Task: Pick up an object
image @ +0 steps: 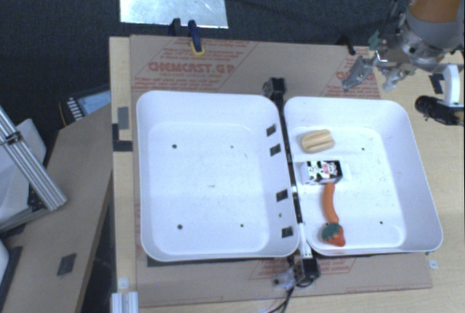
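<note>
The right bin holds three items along its left side: a bread roll, a small black-and-white carton just below it, and a toy carrot nearest the front. The pincer hangs above the bin's far rim, gripping nothing; whether it is open cannot be told. All three look light; the roll is likely soft, best taken across its short width.

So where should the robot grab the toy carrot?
Probably around the middle of the carrot, on its thin orange shaft, coming straight down from above. It lies flat in the right bin, running lengthwise away from the camera, so fingers closing across its narrow sides should fit. The leafy end sits close to the bin's front wall and the small carton touches the other end.
</note>
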